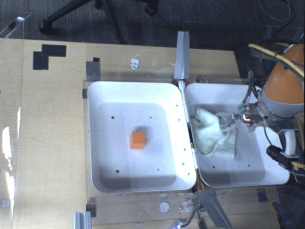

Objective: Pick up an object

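A small orange cube (137, 140) lies near the middle of the left bin (102, 175). A crumpled white, pale-green cloth (209, 131) lies in the left half of the right bin (252, 173). My gripper (229, 121) reaches in from the right and is low over the cloth's upper right edge, touching or nearly touching it. The arm's orange band (285, 82) and grey wrist sit above the bin's right side. The wrist and the cloth's folds hide the gripper's tip.
A metal divider post (181, 56) stands at the back between the two bins. Cables and a black fitting (281, 156) hang at the right bin's right wall. The wooden bench (43, 142) stretches to the left.
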You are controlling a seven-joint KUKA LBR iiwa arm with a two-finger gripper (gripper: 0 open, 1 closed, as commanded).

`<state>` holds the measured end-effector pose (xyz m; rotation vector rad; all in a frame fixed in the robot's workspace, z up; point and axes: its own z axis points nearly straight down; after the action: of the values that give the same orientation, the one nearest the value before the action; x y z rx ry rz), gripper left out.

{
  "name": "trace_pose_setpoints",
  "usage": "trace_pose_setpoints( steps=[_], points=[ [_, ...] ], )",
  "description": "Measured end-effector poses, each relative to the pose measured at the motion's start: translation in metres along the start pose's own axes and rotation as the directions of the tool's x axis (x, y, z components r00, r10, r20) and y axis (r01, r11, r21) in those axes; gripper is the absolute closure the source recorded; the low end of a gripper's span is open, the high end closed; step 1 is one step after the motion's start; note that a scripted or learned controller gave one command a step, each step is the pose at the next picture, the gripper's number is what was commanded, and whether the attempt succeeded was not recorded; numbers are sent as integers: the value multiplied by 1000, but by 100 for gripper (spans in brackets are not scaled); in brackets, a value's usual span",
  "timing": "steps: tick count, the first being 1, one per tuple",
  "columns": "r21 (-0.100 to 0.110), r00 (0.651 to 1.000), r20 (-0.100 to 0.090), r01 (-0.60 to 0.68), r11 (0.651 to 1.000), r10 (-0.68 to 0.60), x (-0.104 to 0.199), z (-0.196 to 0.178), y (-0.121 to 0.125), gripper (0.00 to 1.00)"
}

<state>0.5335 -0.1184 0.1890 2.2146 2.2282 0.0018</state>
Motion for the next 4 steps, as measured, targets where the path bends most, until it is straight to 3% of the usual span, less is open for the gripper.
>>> trace_pose_setpoints(
  steps=[1,2,3,4],
  points=[
    [-8,1000,1,-25,1000,25,-12,93,33,0],
    [-11,1000,-1,-24,1000,24,-10,82,35,100],
    [-2,964,0,-266,964,266,35,-11,32,100],
    [-3,996,2,94,996,-94,47,-98,41,100]
  ],
)
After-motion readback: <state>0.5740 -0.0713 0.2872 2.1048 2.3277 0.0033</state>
